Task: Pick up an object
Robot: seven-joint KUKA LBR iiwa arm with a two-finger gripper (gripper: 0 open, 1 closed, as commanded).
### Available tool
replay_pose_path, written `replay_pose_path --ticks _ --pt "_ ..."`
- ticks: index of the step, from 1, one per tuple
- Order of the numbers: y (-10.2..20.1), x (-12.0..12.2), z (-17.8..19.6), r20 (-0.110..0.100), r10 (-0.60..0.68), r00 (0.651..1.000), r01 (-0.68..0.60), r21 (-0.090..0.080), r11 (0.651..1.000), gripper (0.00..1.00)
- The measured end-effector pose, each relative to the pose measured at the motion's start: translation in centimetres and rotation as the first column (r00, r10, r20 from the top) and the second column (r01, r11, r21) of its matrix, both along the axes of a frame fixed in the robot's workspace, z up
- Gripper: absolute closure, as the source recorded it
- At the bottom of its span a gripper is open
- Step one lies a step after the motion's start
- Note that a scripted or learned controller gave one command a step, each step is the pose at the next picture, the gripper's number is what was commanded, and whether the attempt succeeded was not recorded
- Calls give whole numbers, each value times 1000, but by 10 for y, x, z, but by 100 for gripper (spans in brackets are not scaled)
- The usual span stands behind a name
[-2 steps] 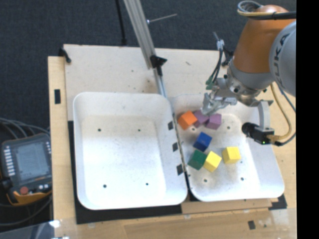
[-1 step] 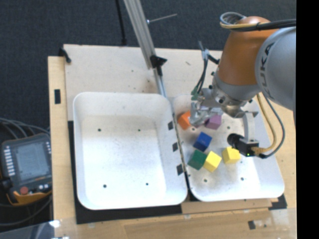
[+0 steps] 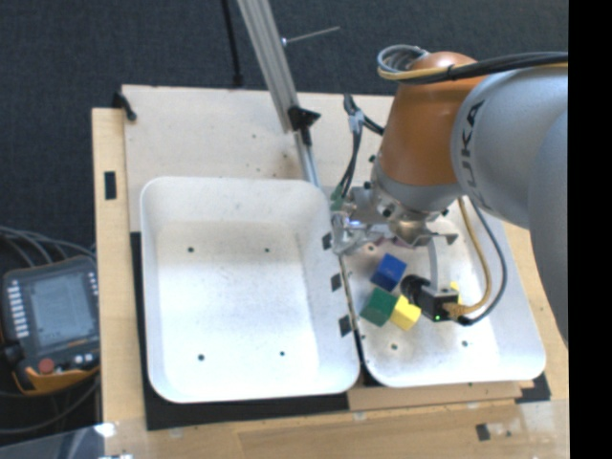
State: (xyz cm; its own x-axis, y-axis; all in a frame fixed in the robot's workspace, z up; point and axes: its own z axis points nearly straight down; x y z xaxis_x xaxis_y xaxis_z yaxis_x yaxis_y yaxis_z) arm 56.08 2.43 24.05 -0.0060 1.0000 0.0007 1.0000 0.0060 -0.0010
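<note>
While the arm (image 3: 478, 132) is reached in from the right, its wrist is hung over the right bin (image 3: 507, 352), and the gripper (image 3: 397, 232) is seen just above a small cluster of blocks. Whether the jaws are released or clenched cannot be told (they are hidden under the wrist). A blue block (image 3: 388, 272) is placed directly below the gripper, with a green block (image 3: 379, 307) and a yellow block (image 3: 406, 314) set just beside each other under it, near the bin's left wall. The left bin (image 3: 239, 285) is set alongside.
</note>
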Motion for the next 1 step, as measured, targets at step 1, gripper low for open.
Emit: replay_pose_path --ticks 1 --pt "49 -27 3 0 2 1000 -2 2 1000 100"
